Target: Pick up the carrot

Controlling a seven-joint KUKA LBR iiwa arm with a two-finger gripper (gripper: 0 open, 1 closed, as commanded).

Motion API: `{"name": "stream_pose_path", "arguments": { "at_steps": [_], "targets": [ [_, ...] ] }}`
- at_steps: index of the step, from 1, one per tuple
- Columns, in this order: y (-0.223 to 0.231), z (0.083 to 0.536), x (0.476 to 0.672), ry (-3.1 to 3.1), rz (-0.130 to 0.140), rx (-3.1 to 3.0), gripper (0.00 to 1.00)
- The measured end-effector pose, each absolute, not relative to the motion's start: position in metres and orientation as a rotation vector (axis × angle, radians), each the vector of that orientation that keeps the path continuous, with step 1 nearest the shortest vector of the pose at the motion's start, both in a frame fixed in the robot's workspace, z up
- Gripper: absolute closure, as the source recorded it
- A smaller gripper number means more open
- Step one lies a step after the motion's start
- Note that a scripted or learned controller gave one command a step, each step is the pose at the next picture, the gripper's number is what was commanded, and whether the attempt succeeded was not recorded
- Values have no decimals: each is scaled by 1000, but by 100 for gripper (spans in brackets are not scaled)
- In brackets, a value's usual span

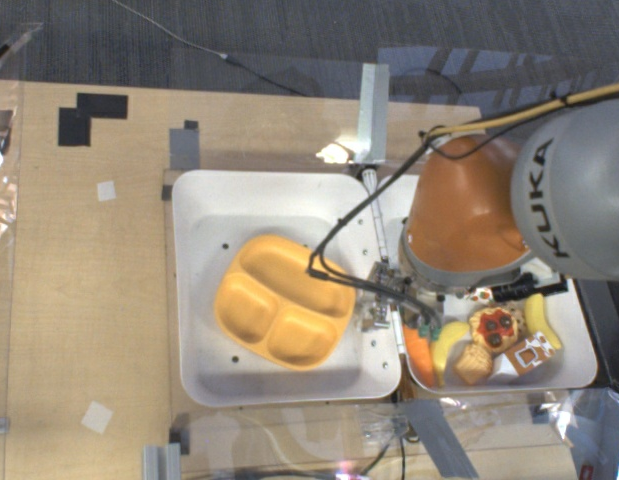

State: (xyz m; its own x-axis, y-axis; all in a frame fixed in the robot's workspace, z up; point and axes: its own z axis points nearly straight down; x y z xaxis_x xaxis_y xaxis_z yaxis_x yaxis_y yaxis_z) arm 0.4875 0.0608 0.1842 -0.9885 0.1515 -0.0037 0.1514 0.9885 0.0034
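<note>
Carrot lies in right bin, at bin's 8 o'clock corner, touching yellow banana-like piece at its 3 o'clock. Grey arm with orange band hangs over same bin. Claw sits just above carrot, at its 12 o'clock; claw state cannot tell. Yellow divided plate rests in left bin.

Grey arm reaches in from right, orange wrist band pointing down

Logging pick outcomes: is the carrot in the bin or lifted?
In the bin: the carrot lies in the right bin's left corner, beside the other toy food.
</note>
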Motion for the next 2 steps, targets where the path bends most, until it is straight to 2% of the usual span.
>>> {"name": "stream_pose_path", "arguments": {
  "at_steps": [1, 2],
  "targets": [
    [21, 353, 500, 3118, 1, 22, 100],
    [-44, 182, 493, 3108, 1, -457, 100]
  ]
}}
